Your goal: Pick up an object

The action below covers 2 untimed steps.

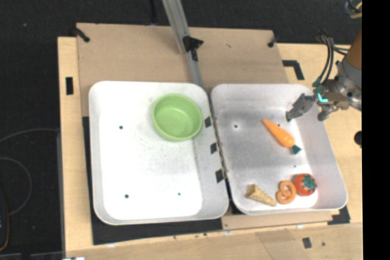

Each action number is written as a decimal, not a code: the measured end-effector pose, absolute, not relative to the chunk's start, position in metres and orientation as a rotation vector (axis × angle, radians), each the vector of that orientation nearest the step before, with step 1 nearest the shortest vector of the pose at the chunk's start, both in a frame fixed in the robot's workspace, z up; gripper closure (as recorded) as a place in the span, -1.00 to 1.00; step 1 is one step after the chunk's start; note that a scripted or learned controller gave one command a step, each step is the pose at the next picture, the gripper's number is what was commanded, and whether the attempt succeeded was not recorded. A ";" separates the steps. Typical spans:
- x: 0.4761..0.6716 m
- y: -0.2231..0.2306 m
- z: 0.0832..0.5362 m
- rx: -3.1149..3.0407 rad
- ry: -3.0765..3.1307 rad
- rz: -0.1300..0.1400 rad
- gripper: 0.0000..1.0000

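Nearest the lens, along the front wall of the right-hand bin [277, 94], sit three small play-food pieces in a row: a tan wedge [260, 195], an orange ring-shaped piece [285, 192] just right of it, and a red tomato [304, 184] touching the ring's right side. They look strewn rather than arranged, the kind of loose scatter a picking trial wants.

Up the bin from that row, well apart from it, a toy carrot [281, 134] lies flat on the bin floor at a slant, green stub toward the tomato and tip toward the far wall. It lies alone with open floor on every side, which probably makes it the easiest candidate for the pick.

Just beyond the carrot's tip, toward the bin's far right corner, hangs the gripper [309, 106], its two dark fingers spread apart with nothing between them. The arm comes in over the bin's right wall, so the tool is poised near the carrot without touching it; the grasp, by the look of things, is not yet made.

Left of the right-hand bin, in the left-hand bin [109, 149], a green bowl [177, 117] rests upright near the shared wall. A metal pole [173, 3] slants away behind both bins.
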<state>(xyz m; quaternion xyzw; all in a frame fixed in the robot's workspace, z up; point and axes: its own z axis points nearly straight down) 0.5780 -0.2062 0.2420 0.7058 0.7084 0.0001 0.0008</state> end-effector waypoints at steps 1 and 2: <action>0.580 -0.204 0.202 2.218 2.221 -0.002 -1.00; 0.570 -0.209 0.152 2.223 2.222 -0.006 -1.00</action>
